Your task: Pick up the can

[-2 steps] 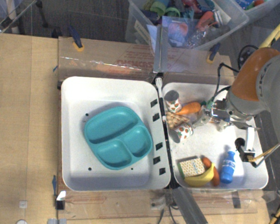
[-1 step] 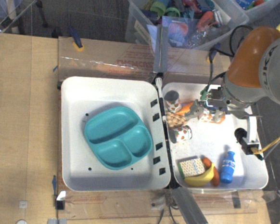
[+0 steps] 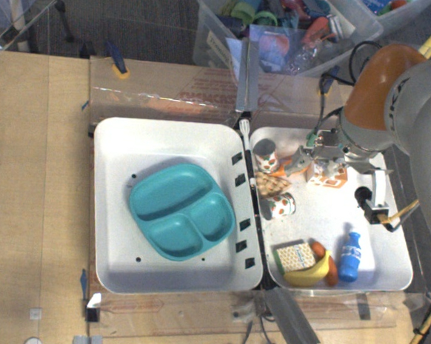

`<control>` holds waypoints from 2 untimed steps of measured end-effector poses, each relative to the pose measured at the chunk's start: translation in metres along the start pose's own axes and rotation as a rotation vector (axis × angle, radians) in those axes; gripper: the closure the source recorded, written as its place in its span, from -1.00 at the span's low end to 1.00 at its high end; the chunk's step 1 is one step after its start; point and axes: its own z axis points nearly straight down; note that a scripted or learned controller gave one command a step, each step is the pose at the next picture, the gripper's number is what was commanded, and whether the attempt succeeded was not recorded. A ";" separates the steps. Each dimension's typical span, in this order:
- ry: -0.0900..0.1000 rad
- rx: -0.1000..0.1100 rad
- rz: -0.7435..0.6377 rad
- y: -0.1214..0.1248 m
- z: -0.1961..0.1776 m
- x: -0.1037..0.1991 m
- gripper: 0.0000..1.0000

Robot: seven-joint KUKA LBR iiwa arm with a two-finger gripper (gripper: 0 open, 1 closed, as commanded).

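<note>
The can (image 3: 265, 147) is small with a grey top and stands upright in the far left corner of the right bin (image 3: 388, 240). My gripper (image 3: 314, 159) hangs low over the back of that bin, a short way to the right of the can and apart from it. Just beneath and right of the gripper lies an orange and white packet (image 3: 332, 177). The grey arm with its orange band (image 3: 379, 76) reaches in from the upper right.
The left bin (image 3: 109, 196) holds a teal divided tray (image 3: 180, 211). In the right bin a snack bag (image 3: 272, 184) and a spotted white object (image 3: 282, 204) lie near the can, with a blue bottle (image 3: 350, 257), a banana (image 3: 310, 276) and a small box (image 3: 293, 256) at the front.
</note>
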 end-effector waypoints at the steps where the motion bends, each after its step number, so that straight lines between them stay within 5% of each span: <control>1: 0.002 0.012 0.045 -0.069 0.034 0.003 -1.00; 2: 0.004 0.020 -0.056 -0.119 -0.061 0.056 -1.00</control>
